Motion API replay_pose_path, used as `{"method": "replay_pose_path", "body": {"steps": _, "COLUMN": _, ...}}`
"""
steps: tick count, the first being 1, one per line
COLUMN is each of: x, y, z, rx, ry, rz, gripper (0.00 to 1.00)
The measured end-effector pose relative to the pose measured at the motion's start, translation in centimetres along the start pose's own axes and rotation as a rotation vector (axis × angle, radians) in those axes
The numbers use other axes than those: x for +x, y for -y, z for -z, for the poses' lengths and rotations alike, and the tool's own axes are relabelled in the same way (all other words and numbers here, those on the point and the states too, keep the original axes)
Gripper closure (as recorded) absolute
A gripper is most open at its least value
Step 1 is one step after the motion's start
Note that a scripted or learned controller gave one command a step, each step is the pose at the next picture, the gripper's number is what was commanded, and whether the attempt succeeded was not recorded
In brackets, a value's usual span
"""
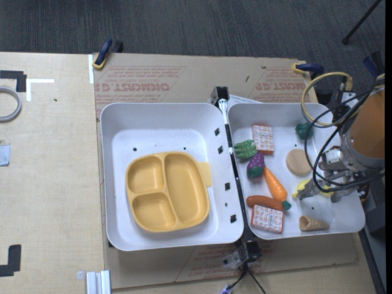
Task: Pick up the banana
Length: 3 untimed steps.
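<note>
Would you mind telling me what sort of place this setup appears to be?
Most likely a robotics lab test bench: two white bins sit on cardboard clamped to a bench, toy food such as a carrot fills the right one, and a cabled arm reaches in.

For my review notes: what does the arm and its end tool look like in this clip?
One arm enters from the right, with a rounded orange band above the wrist and grey metal below it. Black and yellowish cables loop over it. The gripper is a small grey metal unit hung with wires; its details are blurred.
</note>
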<state>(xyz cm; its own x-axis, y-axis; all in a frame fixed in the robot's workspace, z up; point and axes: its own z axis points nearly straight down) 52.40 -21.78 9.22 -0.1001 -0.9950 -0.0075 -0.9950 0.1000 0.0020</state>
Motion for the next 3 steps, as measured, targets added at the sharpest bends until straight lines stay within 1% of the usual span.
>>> {"method": "replay_pose_path", "body": {"steps": 3, "x": 0.0, "y": 0.0, "z": 0.0, "rx": 0.0, "ry": 0.0, "rz": 0.0, "gripper": 0.0}}
